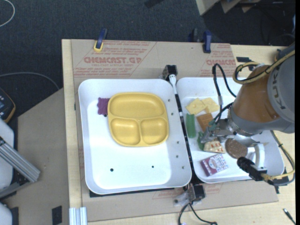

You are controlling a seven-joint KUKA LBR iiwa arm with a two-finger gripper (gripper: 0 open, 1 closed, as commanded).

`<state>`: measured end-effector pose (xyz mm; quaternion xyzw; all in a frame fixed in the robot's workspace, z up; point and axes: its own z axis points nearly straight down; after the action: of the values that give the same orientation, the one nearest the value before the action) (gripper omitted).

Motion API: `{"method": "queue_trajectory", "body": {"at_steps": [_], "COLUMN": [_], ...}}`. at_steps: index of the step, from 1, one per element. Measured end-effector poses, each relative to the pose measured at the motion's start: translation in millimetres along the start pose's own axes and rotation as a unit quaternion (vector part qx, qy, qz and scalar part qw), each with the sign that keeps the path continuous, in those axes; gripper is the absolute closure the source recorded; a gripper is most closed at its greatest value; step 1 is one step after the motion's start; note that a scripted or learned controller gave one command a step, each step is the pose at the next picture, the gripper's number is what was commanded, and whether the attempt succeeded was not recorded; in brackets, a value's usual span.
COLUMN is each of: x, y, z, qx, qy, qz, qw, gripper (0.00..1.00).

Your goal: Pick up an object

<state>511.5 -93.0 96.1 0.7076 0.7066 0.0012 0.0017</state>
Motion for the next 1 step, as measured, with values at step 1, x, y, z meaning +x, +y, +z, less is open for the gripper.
{"method": "queue_trajectory", "body": {"at_steps": [1], "x": [-2.0], "y": [7.6], "z": [-44.7], "qx": [-0.001], "qy": [-0.001], "qz": [-0.001], "qw": [1.0000], "gripper": [1.00]}}
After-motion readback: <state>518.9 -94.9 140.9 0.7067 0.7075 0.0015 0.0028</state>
